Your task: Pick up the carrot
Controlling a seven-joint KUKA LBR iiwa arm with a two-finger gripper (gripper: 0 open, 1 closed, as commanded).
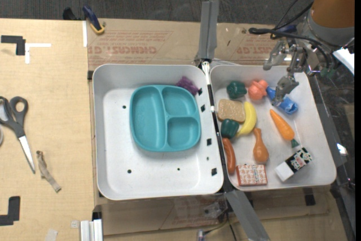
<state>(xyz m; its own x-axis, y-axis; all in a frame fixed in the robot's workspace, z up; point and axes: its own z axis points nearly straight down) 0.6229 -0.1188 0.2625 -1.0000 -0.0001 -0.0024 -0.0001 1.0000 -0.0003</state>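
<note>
Above the right bin, hovering open and empty-handed gripper; probably needing a descent toward the carrot.

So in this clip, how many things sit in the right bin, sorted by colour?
Orange: 3, carrot, gourd-shaped piece, pinkish-orange piece
Green: 2
Yellow: 1, banana
Tan: 1, bread slice
Red: 2, sausage, box
Blue: 1
Black-and-white: 1, carton
Total: 11
</note>
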